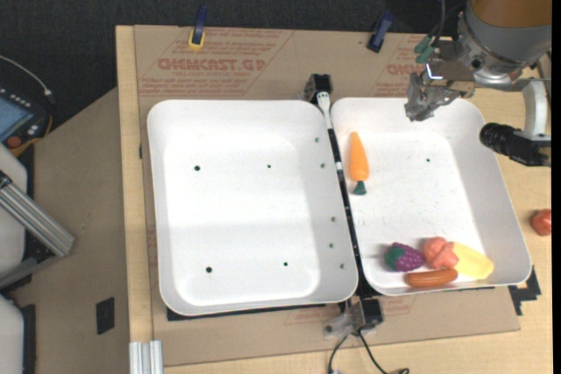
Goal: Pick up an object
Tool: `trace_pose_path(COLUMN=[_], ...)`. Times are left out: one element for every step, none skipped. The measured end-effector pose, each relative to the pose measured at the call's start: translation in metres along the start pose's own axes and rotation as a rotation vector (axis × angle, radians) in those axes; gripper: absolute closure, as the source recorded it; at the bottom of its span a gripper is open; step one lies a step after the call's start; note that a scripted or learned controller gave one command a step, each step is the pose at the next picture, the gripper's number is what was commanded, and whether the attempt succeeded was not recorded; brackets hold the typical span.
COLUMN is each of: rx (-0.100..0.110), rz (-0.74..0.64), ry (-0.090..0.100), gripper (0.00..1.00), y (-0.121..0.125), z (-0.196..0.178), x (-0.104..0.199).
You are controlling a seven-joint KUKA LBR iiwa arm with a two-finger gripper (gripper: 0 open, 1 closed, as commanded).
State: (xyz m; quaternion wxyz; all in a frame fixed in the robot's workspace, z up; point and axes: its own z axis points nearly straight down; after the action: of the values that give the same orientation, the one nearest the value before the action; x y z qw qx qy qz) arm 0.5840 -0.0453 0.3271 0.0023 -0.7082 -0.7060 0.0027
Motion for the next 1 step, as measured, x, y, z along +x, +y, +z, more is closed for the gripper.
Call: trace_pose_path(rx=[-0.029], rz=[0.000], ry=[-0.005], gripper=[1.00], y=[0.0350], z=[-0.1596], x=[-0.0342])
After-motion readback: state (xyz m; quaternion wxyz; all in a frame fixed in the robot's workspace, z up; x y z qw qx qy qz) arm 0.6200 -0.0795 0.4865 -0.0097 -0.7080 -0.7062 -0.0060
